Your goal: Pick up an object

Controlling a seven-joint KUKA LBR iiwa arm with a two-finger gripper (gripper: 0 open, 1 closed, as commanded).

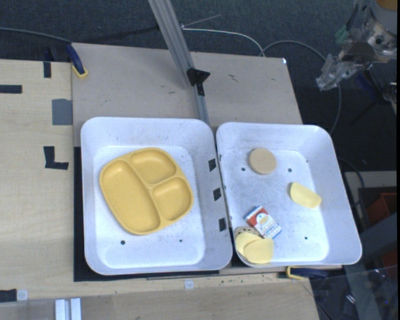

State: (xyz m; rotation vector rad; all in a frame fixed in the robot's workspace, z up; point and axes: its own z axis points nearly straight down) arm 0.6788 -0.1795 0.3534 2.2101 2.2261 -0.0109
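1. I see the gripper (335, 70) at the top right, out past the bench edge and well apart from both bins. I cannot tell its state at this angle.
2. Right bin (320, 139) carries four small things, any of them a pick candidate.
3. Tan disc (262, 161): round, flat, near the bin's far edge, left of centre.
4. Yellow lump (305, 195): oblong, smooth, toward the right edge.
5. Packet (263, 223): small, red, white and blue print; the writing is too small for me to read. It sits near the front edge.
6. Yellow rounds (254, 248): pale, overlapping, at the front left corner, touching the packet.
7. Left bin (93, 245) holds a yellow tray (145, 190) with three compartments, lying tilted to the bin's edges.
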